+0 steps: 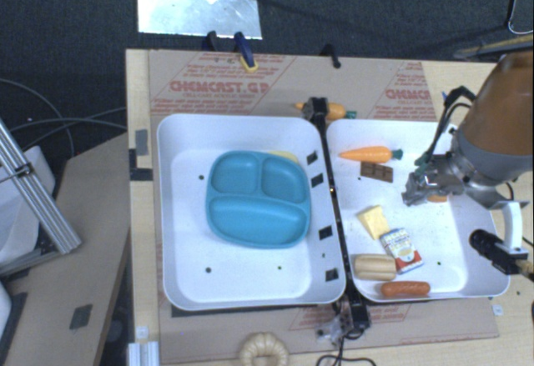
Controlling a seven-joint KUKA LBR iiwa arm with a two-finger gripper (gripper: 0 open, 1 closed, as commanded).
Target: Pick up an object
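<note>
Two white bins sit side by side on the bench, and the arm reaches in from the right, its orange band wide above the grey wrist. The tool hangs low over the right bin, in its upper right part, and there's a small orange-red thing right at its tip; whether the tool is open or closed on it I cannot tell, since the tip is a dark tangle from up here. Around it, the right bin carries plenty to choose from: a carrot lies along the top edge, with a brown chocolate bar just below it. Further down, a yellow cheese wedge sits near the middle, a small red and white carton just beside it, then a bread roll and a red sausage along the bottom edge, close together. Over in the left bin, a blue divided plate rests in the middle, with a sliver of something yellow peeking out at its upper rim.
</note>
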